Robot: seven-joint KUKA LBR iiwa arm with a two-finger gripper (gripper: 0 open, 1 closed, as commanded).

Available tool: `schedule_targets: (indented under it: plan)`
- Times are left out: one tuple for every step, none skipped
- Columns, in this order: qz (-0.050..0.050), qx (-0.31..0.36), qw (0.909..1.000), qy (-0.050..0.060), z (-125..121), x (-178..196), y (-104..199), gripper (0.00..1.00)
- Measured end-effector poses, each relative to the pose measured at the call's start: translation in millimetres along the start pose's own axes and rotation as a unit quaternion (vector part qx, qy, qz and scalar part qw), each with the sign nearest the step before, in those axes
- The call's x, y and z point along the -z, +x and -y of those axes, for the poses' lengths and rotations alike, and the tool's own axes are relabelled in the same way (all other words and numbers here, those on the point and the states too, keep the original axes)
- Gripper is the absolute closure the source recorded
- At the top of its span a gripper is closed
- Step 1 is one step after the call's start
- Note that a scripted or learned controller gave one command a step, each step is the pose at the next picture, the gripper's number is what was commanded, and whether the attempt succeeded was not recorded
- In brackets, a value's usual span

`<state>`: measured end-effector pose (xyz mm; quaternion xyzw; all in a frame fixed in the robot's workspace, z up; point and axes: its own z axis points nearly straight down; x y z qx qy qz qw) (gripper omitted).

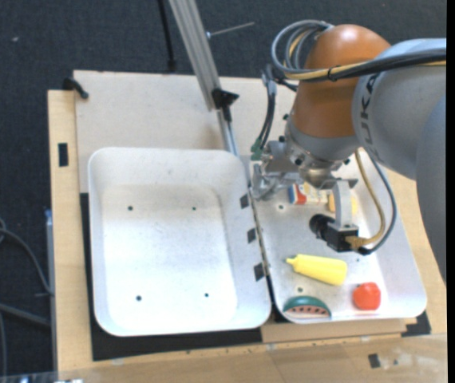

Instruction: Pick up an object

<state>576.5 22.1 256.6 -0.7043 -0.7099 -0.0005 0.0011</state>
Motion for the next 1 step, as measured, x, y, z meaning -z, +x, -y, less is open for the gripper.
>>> schedule_targets:
  plan:
    - [0.000,0.000,1.0000,-0.001,-3.0,0.9,45.2,1.00]
